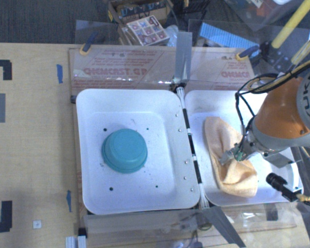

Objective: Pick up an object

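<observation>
A crumpled tan cloth (228, 156) lies in the right bin (196, 105), stretching from its middle toward the front edge. My gripper (231, 156) is down on the cloth's middle, reaching in from the right under the orange band of the arm. A teal upside-down bowl (125, 150) sits in the left bin (90, 107), left of its centre and far from the gripper.
A metal divider (188, 138) runs between the two bins. Black cables (245, 94) loop above the right bin beside the arm. Cardboard and clear panels stand behind the bins. The wooden bench top (31, 154) spreads out to the left.
</observation>
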{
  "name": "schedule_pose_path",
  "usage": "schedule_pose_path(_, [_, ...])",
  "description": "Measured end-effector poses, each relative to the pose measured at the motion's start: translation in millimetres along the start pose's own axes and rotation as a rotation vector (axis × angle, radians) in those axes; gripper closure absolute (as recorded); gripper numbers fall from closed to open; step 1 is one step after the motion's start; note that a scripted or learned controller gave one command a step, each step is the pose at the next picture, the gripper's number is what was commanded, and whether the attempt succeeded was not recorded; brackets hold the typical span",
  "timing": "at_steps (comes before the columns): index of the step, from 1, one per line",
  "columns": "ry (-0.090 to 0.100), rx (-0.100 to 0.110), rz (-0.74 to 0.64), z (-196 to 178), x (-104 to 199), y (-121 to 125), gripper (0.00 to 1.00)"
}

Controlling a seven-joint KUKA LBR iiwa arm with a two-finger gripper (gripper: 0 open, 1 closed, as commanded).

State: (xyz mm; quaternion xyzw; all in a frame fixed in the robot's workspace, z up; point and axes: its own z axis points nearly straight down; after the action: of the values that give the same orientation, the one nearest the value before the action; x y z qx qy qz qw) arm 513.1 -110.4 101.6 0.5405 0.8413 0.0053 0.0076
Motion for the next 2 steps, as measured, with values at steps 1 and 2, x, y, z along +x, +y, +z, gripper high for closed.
schedule_pose_path(1, [0.000,0.000,0.000,-0.2,-0.3,-0.1,0.00])
schedule_pose_path(2, [-0.002,-0.003,0.004,-10.1,-2.0,-0.2,1.00])
